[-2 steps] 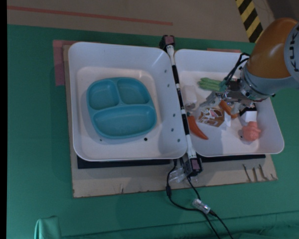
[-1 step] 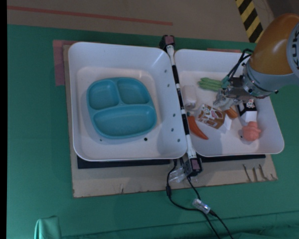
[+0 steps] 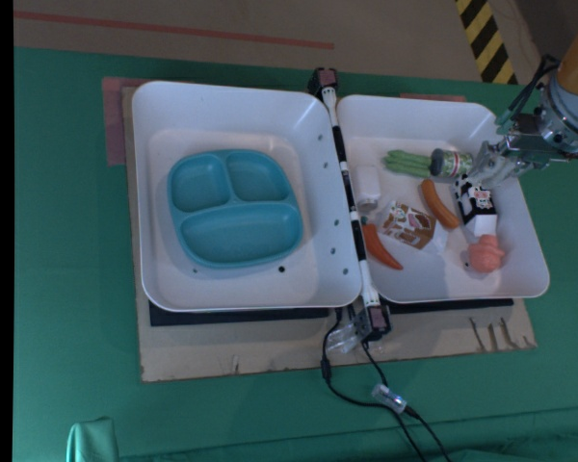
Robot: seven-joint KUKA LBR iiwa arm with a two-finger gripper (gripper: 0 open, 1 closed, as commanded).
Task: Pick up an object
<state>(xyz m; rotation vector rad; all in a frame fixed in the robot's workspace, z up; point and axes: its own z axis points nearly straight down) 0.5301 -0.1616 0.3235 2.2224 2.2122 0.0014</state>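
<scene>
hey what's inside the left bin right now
The left bin holds a blue divided plate with three compartments, lying flat near the middle. The compartments look bare. Whatever lies under the plate is covered and cannot be seen.

end effector [image 3: 488, 169] above right bin [image 3: 520, 279] | green-capped bottle [image 3: 450, 163] beside it | blue plate [image 3: 233, 207] in left bin [image 3: 164, 287]

Item count, both bins

Two white bins [image 3: 233, 104] [image 3: 520, 277]; one blue divided plate [image 3: 234, 208]; seven small toy items: beans [image 3: 405, 163]; bottle [image 3: 450, 164]; sausage [image 3: 439, 203]; carton [image 3: 478, 210]; packet [image 3: 407, 224]; carrot [image 3: 380, 246]; pink figure [image 3: 485, 253].
</scene>
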